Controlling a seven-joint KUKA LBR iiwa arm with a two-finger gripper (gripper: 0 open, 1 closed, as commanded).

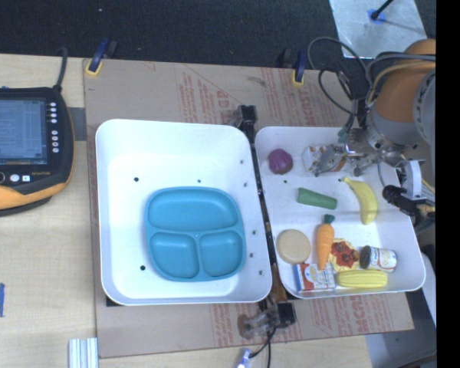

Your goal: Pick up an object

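Note:
My gripper (320, 160) hangs low over the back of the right bin (414, 236), reaching in from the right. It sits just right of a purple round fruit (280, 161) and behind a green cucumber (316, 198) and a yellow banana (363, 198). Nothing shows in its grasp. Nearer the front lie a carrot (324, 242), a tan round disc (294, 245), a small can (379, 258), a corn cob (360, 280) and a small carton (314, 277).
The left bin (123, 159) holds a blue divided plate (193, 232). A control pendant (19, 140) rests on the bench at far left. Cables (337, 60) loop behind the right bin near the arm's orange band (402, 90).

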